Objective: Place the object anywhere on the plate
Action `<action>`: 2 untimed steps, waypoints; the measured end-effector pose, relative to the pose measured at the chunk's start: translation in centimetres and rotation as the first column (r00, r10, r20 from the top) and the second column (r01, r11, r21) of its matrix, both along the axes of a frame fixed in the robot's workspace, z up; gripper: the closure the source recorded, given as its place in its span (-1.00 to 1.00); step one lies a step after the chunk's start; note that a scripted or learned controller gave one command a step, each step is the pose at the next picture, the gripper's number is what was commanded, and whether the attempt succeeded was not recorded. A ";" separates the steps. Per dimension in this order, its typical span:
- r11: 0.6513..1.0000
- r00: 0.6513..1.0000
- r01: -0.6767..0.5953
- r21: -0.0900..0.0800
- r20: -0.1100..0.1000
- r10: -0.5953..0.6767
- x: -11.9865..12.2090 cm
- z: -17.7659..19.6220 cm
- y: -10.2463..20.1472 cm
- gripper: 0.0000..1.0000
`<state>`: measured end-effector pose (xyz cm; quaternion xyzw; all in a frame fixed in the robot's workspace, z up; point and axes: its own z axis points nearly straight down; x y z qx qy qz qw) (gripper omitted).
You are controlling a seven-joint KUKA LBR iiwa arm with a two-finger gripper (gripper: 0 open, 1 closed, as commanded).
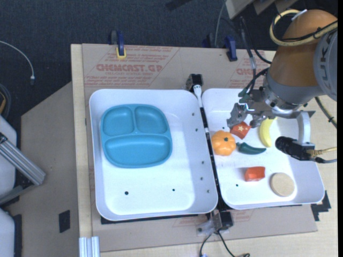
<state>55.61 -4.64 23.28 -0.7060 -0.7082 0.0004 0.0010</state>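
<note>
Two white bins on a brown board, seen from above at a slant. The left bin (150,197) bears a blue plate (136,135) with three compartments, set toward its 10 o'clock corner. The right bin (300,197) bears the loose items.

The arm (303,52), grey with an orange band, enters from 2 o'clock. Its gripper (239,119) hangs over the right bin's upper left part, directly above a small red piece (240,130) with a pale mark. Whether the fingers are parted or closed on that piece cannot be told from here; the tips sit at its top edge.

Around the red piece: an orange fruit (223,143) with a green stem at 7 o'clock, just beside it; a dark green pepper (251,149) at 5 o'clock, near; a yellow banana (266,133) at 3 o'clock, partly under the wrist. Farther toward 6 o'clock lie a red block (255,173) and, beside it, a tan disc (282,184).
</note>
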 end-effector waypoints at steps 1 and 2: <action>1.000 1.000 -0.002 -0.001 0.005 0.002 2.4 -1.0 4.7 1.00; 1.000 1.000 -0.002 0.000 0.006 0.002 3.9 -0.4 9.9 1.00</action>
